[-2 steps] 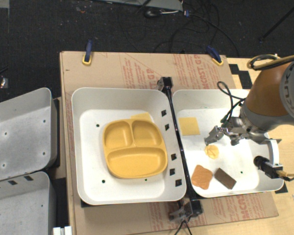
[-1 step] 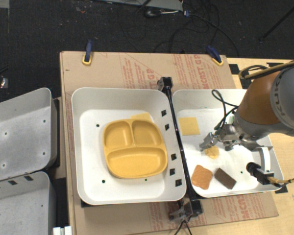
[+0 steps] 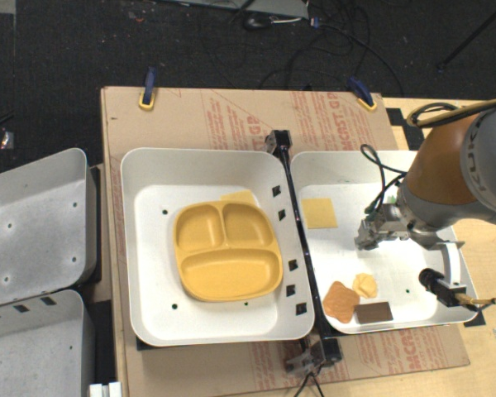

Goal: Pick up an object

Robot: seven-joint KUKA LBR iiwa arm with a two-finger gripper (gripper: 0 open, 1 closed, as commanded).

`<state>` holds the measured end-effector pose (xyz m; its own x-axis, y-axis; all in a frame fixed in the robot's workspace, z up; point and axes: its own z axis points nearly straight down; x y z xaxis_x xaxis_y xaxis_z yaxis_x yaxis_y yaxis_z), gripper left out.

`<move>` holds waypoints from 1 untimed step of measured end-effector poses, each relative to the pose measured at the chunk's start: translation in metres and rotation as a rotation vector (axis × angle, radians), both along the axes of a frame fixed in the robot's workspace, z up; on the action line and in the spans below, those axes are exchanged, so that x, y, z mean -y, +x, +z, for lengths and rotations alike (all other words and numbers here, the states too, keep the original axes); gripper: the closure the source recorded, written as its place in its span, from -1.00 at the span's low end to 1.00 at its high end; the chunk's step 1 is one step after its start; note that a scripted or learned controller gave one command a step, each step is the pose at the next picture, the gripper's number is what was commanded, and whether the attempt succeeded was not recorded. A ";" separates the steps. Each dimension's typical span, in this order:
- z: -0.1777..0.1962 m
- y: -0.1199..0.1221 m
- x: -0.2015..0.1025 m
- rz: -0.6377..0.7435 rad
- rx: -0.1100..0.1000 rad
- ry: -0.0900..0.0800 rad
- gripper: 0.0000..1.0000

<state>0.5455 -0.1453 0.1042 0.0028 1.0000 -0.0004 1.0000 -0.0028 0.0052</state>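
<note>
claw (image 3: 370,236) hovering in right bin (image 3: 347,172), grip state unclear to us | we're judging small yellow piece (image 3: 364,284) light, rigid; pinching its sides

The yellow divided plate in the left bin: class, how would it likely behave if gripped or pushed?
The yellow divided plate looks like moulded plastic, so probably stiff and light. It lies flat and wide, so it is unlikely to tip or roll. Its smooth surface may let it slide across the left bin floor.

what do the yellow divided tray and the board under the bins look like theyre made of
The yellow divided tray looks like moulded plastic, smooth with a soft sheen: rounded compartment ridges, one even colour. The board under the bins looks like plain matt cardboard: flat brown surface with faded red print.
</note>
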 end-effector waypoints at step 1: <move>0.044 0.000 0.005 0.001 -0.002 -0.001 1.00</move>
